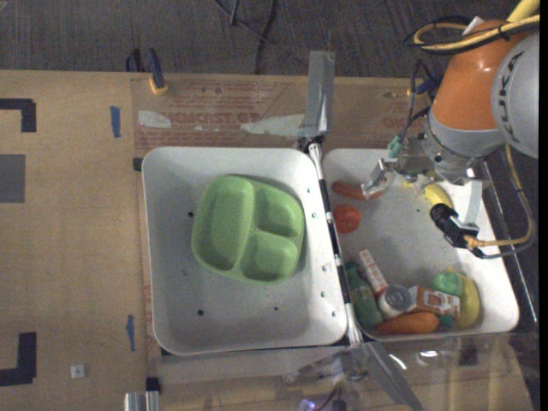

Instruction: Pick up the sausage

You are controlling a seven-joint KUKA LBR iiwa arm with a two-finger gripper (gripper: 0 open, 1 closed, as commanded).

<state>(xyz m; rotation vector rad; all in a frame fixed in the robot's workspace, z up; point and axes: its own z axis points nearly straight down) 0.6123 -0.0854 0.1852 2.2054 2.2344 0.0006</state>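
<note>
Gripper [378, 181] hangs just beside sausage [347, 190] in right bin [505, 306].

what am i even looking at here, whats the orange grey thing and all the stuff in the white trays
You are looking down at a slant from one fixed camera above a workbench. The grey and orange thing is a robot arm, reaching in from the right. Its gripper hangs over the right white bin, close to a reddish sausage near that bin's top left corner. I can't see anything held in it. That bin also has a small tomato, a carrot, a banana and other toy food. The left white bin holds a green divided plate.
</note>
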